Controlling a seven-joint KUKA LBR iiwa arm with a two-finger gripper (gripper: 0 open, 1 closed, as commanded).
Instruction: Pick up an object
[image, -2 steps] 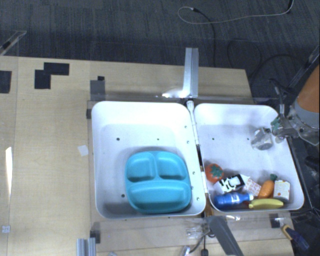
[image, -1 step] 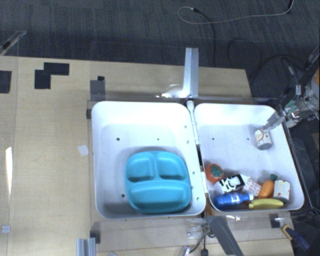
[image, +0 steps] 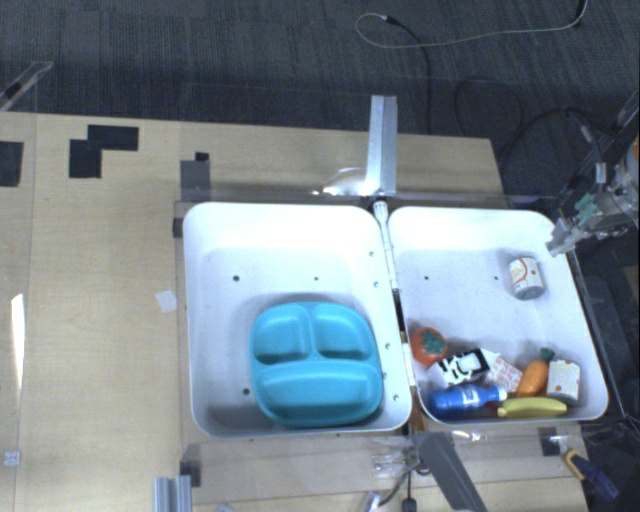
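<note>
- The end effector (image: 600, 205) sits at the far right edge of the view, just beyond the upper right corner of the right bin (image: 470, 240); only part of it shows, and I cannot tell how it is set or whether it holds anything.
- No object can be seen in its grip; the things in the right bin all lie on the bin floor.
- A small can (image: 525, 277) lies on its side in the upper right of that bin, apart from the rest and nearest the end effector.
- The others crowd the bin's near edge: a red-orange fruit (image: 430, 344) by the divider, a black-and-white pack (image: 461, 366) beside it, and a blue bottle (image: 466, 400) lying flat just below the pack.
- A banana (image: 533, 406) lies along the front wall, touching the bottle's right end.
- A carrot (image: 535, 375) is tilted above the banana, with a small white box (image: 564, 381) just to its right.
- The left bin (image: 215, 250) holds a blue tray (image: 316, 364) with three compartments, towards its near side.
- Both bins rest side by side on the desk (image: 90, 330).
</note>
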